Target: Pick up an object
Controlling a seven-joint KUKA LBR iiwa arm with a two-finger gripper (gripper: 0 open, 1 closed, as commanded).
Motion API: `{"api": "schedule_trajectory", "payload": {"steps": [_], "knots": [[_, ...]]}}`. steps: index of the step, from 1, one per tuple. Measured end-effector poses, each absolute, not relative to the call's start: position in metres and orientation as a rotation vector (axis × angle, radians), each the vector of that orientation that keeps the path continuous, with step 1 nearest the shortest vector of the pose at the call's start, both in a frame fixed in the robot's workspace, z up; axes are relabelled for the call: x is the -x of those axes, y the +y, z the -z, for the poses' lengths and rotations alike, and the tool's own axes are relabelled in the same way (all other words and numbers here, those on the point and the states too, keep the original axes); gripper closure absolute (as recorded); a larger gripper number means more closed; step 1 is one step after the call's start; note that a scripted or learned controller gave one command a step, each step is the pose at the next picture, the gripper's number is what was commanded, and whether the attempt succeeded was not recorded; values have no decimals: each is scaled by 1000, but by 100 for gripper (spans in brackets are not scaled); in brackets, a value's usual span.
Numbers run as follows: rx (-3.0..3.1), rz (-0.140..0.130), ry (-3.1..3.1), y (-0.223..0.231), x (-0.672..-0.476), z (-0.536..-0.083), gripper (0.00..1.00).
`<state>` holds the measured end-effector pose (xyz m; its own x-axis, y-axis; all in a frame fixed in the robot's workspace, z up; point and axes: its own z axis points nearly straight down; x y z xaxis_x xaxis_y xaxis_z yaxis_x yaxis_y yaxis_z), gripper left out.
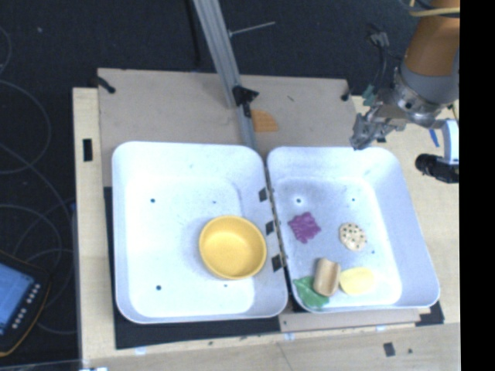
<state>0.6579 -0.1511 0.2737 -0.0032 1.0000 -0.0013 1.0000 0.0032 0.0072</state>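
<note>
Purple toy lies well apart from the tool.

The bins are looking like smooth white plastic with a faint sheen, and the bowl is showing as glossy yellow plastic. The table is appearing as matt, pale wood, and the rail is looking like dull grey metal.

Aluminium rail: slants down toward the seam between two white bins. Orange patch: lies beside its foot. Screened handset: sits lower left, near black cables.
</note>
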Motion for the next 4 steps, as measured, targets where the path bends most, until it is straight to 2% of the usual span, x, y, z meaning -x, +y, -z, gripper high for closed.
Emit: {"api": "schedule_trajectory", "payload": {"steps": [3,4], "knots": [[-2215,0,2227,-19,-637,-244,100],[-2214,-3,2231,31,-628,-253,100]]}}
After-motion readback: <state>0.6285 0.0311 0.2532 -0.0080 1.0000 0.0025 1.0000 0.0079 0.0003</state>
